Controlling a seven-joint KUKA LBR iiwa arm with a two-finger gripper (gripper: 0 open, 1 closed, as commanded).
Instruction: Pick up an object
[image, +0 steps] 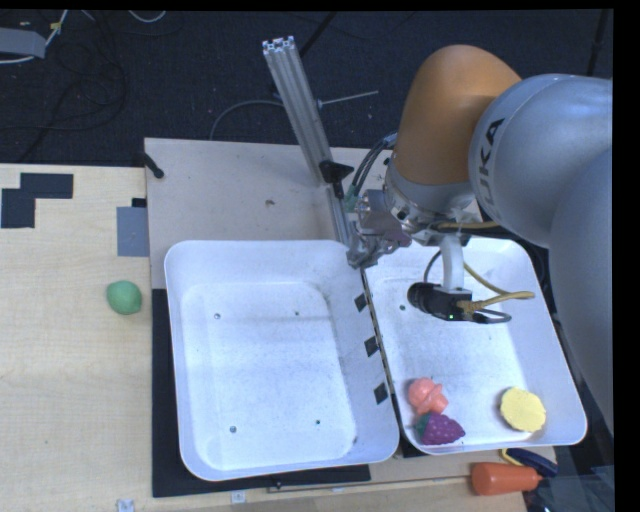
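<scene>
**Two bins, five loose things, one arm**

There are two white bins, a left bin and a right bin. In the right bin lie three things, one of each kind: one pink toy, one purple toy and one yellow disc. Outside the bins are two more single things: one green ball on the worktop and one orange piece at the front edge. Three black tabs sit along the seam between the bins. There is one metal rail and one arm.
</scene>
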